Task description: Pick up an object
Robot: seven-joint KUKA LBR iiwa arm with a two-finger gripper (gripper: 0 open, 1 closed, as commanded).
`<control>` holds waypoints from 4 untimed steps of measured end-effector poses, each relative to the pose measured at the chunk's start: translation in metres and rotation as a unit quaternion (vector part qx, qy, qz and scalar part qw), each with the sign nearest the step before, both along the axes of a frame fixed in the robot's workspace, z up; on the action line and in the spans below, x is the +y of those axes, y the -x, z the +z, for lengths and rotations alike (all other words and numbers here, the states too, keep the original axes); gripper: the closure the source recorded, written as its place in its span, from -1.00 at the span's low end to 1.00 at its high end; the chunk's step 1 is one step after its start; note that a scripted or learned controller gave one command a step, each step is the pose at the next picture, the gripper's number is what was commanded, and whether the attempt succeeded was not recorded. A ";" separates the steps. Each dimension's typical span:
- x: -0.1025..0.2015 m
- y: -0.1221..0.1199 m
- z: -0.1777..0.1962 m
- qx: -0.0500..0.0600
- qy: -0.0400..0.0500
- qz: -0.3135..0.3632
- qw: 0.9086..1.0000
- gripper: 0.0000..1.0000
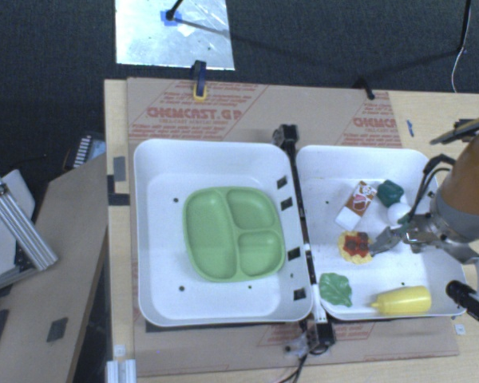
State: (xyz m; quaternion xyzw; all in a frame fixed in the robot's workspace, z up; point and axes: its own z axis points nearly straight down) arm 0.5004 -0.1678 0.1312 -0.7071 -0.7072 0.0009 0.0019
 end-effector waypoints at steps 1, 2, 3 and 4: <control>0.000 -0.001 -0.047 -0.003 0.000 0.000 1.000 -1.00; 0.001 -0.004 -0.033 -0.006 0.000 0.000 1.000 1.00; 0.004 -0.008 0.011 -0.005 0.002 0.002 1.000 1.00; 0.000 -0.010 0.055 -0.005 0.002 0.002 1.000 1.00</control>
